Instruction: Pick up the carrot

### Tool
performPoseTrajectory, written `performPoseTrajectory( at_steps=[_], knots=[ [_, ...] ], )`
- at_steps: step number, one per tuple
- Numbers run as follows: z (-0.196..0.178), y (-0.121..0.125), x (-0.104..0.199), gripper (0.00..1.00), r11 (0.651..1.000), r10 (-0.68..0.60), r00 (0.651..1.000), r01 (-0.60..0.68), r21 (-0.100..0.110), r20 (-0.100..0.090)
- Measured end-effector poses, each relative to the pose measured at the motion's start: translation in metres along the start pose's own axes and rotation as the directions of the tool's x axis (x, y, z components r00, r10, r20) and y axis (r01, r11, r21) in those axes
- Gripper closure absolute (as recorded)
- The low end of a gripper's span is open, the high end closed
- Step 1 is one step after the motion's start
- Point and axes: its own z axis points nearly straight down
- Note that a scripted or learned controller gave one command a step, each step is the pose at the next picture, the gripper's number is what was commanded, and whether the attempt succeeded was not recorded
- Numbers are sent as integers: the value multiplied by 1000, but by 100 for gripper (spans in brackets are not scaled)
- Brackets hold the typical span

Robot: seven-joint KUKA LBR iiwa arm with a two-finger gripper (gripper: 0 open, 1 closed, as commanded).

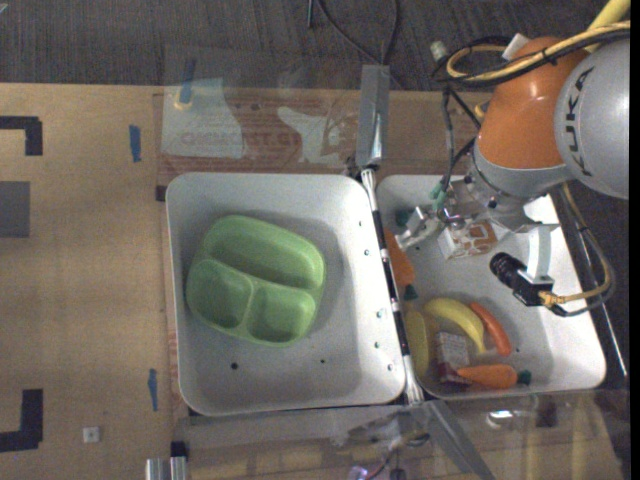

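An orange carrot (487, 376) with a small green tip lies along the front wall of the right bin (580, 353). A second orange, carrot-like piece (400, 261) rests against that bin's left wall. My gripper (428, 225) hangs low over the back left part of the right bin, just right of and above that second piece. It is well apart from the carrot at the front. The wrist and orange band cover the gripper from above. Nothing can be seen held in it.
A yellow banana (455, 317), a slim orange-red piece (491, 328), a yellow piece (418, 340) and a small brown block (452, 350) crowd the right bin's front. The left bin (200, 368) holds a green divided plate (257, 279). Cables trail off the arm.
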Motion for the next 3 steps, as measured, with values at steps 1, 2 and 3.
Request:
performPoseTrajectory(
  at_steps=[1, 2, 3],
  knots=[
    [95, -62, -44, 0, 999, -38, 999, 38, -11, 5],
    [86, -61, -48, 100, 999, -33, 999, 34, -17, 10],
    [1, -114, 17, 100, 976, -216, 976, 216, 0, 0]
  ],
)
